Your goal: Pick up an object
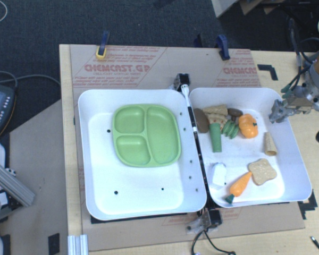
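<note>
At the right edge of the frame, the gripper [279,112] hangs over the upper right rim of the right bin [292,187], and whether it is wide or narrow cannot be told; nothing is seen held by it. Within that bin lie the candidate objects: an orange pepper [248,126] nearest the gripper, a cluster of green pieces [231,129], a green cylinder [216,137], a brown piece [201,120] and a tan piece [217,111] toward the upper left, a small tan roll [269,144] at the right, a slice of toast [262,171] touching a carrot [238,186] at the lower middle, and a pale white item [219,175] just beside them. Left of centre, the left bin [98,195] carries a green divided tray [147,135]. Judged from this arrangement, no object is lifted; choosing a target, descending, closing and raising all appear left to do.
</note>
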Controlling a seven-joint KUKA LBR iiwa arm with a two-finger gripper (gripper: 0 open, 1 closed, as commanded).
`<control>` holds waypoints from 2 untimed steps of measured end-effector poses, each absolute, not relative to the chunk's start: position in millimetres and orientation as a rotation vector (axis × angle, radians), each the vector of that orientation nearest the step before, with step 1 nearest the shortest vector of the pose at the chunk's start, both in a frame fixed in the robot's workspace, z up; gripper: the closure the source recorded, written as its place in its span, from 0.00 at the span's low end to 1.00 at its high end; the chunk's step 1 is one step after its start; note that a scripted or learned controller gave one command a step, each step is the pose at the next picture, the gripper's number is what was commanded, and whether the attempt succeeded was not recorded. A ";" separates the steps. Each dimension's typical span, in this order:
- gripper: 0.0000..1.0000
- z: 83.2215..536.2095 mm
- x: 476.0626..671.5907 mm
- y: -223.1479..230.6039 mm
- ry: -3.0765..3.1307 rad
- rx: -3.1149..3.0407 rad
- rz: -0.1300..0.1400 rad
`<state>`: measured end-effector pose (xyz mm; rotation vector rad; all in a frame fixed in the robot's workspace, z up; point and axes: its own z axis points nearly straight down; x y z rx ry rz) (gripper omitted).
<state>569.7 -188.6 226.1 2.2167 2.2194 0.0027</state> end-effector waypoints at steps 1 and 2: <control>1.00 230.7 562.5 -127.8 2.231 2.217 0.002; 1.00 217.1 549.6 -75.0 2.231 2.219 -0.001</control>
